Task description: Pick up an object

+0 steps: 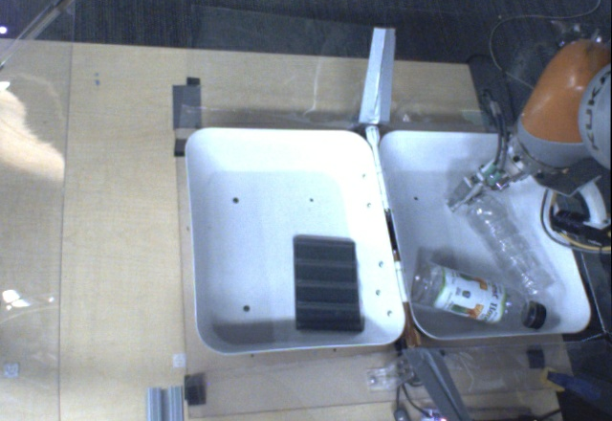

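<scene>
My gripper hangs low over the back half of the right bin, below the arm's orange band. A crumpled clear plastic bottle lies slantwise just in front of the gripper, its upper end close under the gripper's tip; I cannot tell whether they touch. A second clear bottle, with a white and green label and a black cap, lies on its side along the right bin's front wall. In the left bin a black ribbed block lies flat near the front.
A metal post stands at the back where the two bins meet. Cables hang by the right bin's right rim. A clear sheet covers the bench's left side.
</scene>
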Robot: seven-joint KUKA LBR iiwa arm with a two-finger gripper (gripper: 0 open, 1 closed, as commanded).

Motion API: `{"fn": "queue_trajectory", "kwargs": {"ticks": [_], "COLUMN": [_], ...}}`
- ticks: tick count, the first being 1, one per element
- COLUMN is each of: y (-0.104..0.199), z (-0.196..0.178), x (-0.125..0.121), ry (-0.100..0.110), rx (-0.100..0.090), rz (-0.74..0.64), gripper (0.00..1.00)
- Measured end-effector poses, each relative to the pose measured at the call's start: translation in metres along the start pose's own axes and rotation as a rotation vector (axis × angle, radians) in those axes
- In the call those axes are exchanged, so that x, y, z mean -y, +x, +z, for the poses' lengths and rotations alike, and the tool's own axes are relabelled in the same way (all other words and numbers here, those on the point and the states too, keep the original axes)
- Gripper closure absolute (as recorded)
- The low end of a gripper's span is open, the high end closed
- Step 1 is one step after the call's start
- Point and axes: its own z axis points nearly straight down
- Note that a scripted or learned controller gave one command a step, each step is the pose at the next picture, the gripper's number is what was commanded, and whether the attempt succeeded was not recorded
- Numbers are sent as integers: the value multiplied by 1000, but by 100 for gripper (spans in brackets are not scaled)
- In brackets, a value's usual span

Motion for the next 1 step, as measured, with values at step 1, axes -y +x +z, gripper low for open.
{"fn": "queue_trajectory", "kwargs": {"ticks": [1], "y": [-1], "z": [0], "x": [-37], "ry": [19], "rx": [-6], "rz": [-41], "gripper": [0]}}
